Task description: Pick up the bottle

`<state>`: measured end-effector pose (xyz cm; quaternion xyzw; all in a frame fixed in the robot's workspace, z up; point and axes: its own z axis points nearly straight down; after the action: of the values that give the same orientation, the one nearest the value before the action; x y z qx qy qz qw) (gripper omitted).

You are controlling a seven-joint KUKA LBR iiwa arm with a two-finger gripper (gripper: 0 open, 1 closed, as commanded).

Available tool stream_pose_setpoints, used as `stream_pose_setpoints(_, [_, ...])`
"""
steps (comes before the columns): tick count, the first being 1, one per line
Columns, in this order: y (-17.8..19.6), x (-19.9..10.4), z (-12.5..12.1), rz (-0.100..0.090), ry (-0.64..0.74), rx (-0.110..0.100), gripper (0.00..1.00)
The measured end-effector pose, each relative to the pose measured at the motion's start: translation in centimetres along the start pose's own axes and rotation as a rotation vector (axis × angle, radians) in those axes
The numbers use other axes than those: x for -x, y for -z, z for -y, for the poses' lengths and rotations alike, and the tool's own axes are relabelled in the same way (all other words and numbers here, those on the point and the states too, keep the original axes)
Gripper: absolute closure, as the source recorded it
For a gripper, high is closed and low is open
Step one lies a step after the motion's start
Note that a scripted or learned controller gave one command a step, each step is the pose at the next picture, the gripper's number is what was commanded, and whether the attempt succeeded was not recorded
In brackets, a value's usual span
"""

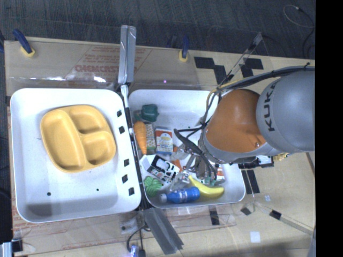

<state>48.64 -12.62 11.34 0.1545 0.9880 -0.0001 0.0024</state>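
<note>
End effector low over the right bin, bottle just beside it.
Blue bottle (183, 196) lies flat at the right bin's (161, 98) near wall, touching the banana (206, 189); end effector (201, 171) hangs just above-right, grip state indeterminable.

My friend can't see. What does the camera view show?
A grey and orange robot arm reaches into the right bin, full of toys, near a blue bottle and banana. The left bin holds a yellow tray.
</note>
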Motion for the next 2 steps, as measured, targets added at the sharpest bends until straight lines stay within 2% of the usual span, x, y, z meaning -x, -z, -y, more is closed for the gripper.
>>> stream_pose_setpoints(1, [-1.2,2.5,8.0,0.023,0.105,0.0,0.0])
stream_pose_setpoints(2, [-2.0,0.5,3.4,0.004,0.028,0.001,0.0])
